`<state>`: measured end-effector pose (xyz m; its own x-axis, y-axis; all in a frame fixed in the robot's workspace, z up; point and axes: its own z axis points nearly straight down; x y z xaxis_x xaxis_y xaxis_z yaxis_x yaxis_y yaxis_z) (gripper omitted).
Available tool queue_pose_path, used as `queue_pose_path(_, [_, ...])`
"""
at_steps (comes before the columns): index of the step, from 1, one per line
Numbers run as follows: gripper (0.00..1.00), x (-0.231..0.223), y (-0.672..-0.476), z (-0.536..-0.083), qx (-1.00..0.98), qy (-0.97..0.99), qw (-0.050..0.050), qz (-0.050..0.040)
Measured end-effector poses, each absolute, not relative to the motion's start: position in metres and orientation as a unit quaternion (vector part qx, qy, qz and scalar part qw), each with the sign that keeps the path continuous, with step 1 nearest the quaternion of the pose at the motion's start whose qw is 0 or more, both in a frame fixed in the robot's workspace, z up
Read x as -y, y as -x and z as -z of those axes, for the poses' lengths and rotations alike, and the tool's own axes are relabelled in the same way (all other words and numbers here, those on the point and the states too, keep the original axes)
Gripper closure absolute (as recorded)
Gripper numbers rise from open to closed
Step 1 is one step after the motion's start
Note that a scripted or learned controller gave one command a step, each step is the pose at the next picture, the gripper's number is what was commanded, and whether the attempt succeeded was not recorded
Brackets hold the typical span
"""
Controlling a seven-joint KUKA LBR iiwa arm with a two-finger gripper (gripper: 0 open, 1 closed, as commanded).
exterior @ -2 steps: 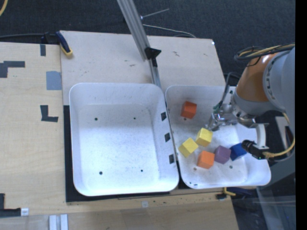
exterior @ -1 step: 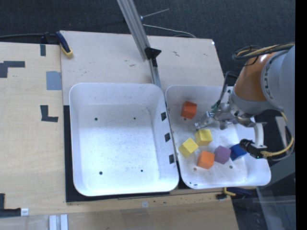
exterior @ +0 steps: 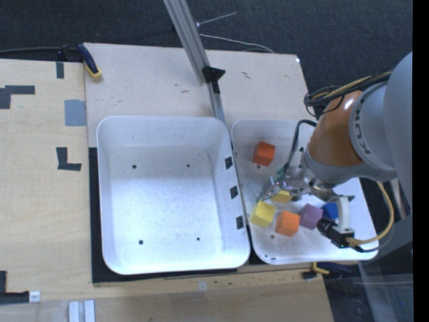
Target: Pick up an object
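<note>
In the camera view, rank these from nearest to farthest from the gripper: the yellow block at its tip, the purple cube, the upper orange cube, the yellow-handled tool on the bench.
From the gripper:
1. Yellow block, right at the tip.
2. Purple cube, lower right of it.
3. Upper orange cube, near the right bin's back.
4. Yellow-handled tool, far upper left on the bench.

A pale plywood bench top (exterior: pixel 40 180) with grey and black tape marks sits on dark speckled carpet (exterior: pixel 322 12). A lighter wooden board (exterior: pixel 167 79) lies on it. A silver aluminium rail (exterior: pixel 184 22) slants down from the top edge. A yellow-and-blue clamp (exterior: pixel 89 62) grips the board's corner.
</note>
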<state>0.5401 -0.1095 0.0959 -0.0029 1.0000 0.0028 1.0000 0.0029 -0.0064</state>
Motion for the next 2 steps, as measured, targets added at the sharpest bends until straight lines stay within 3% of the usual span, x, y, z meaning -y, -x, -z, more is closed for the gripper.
queue_pose_path(1, [0.00, 0.107, -0.628, -0.092, 0.709, 0.706, -0.002, 0.0011])
queue_pose_path(2, [0.00, 0.090, -0.674, -0.092, 0.709, 0.705, 0.001, -0.0027])
